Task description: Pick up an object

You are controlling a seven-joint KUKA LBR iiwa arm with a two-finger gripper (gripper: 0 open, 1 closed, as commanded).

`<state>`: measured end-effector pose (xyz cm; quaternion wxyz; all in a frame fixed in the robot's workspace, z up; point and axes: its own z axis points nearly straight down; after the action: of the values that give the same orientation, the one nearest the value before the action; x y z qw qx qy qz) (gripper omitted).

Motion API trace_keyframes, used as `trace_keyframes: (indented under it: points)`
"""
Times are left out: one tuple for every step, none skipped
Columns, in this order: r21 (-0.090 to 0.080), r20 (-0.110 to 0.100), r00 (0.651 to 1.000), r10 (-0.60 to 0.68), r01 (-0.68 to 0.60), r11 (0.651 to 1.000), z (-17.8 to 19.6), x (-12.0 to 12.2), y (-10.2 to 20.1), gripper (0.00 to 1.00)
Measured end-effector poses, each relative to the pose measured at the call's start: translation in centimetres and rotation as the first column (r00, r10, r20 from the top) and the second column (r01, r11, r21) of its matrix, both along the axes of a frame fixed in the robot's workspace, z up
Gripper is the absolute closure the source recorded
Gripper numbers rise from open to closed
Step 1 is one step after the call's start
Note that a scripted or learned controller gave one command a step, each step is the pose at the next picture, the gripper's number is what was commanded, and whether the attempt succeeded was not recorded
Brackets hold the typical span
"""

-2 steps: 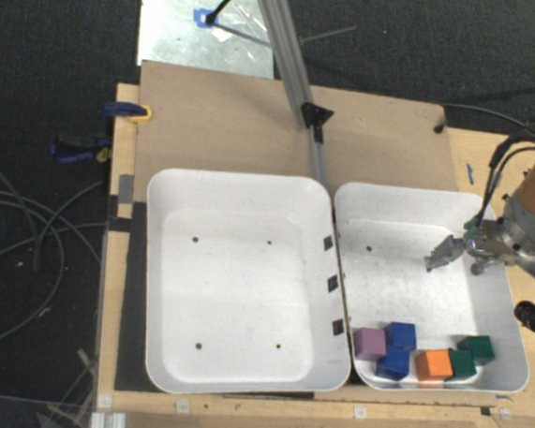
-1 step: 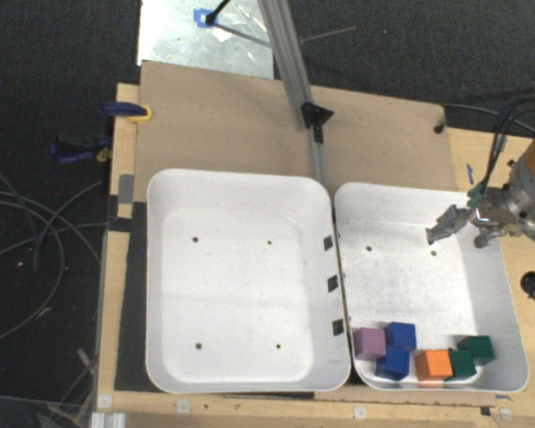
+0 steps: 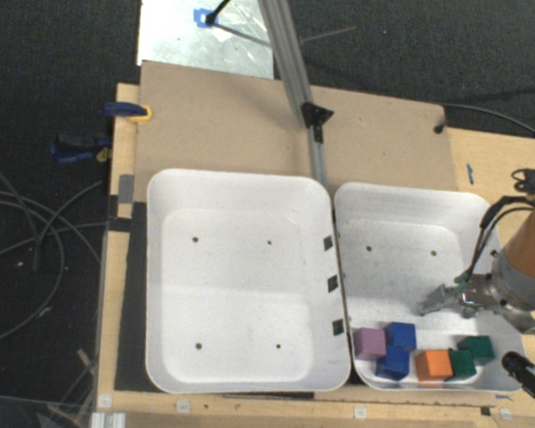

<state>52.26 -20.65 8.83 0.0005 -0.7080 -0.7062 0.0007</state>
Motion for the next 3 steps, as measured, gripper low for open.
trace_keyframes:
  points:
    - [-0.001, 0.007, 1.000, 0.009, -0.009, 1.000, 2.8, 2.1, 1.4, 0.00]
    - [0.000, 0.006, 1.000, 0.012, -0.012, 1.000, 0.1, 5.9, 4.3, 0.00]
    - [0.000, 0.007, 1.000, 0.014, -0.014, 1.000, 3.7, 6.5, 9.9, 0.00]
